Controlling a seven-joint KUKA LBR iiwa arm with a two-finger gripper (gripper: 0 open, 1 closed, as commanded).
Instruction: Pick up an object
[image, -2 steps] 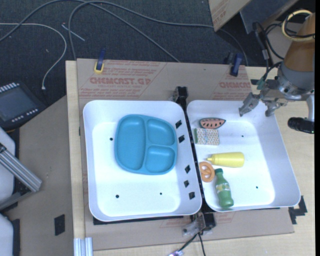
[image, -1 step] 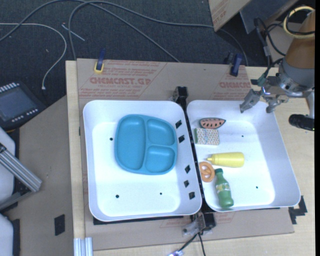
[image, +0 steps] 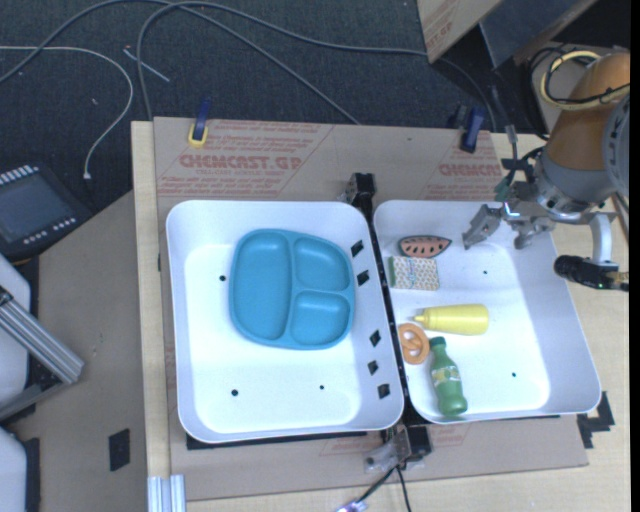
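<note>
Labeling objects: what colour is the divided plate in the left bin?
Light blue plate, clearest in the camera view.

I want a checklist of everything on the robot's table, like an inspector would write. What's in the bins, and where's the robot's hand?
Surface: wooden bench bearing two white bins, left bin and right bin.
Job's things: in the right bin, a watermelon slice, a patterned square packet, a yellow bottle lying down, a pretzel, a green bottle lying down.
Clutter: blue divided plate in the left bin.
Grippers: end effector over the right bin's far edge, fingers spread, holding nothing.
Cables: white cables on the dark floor.
Surroundings: blue clamps, cardboard box.
</note>
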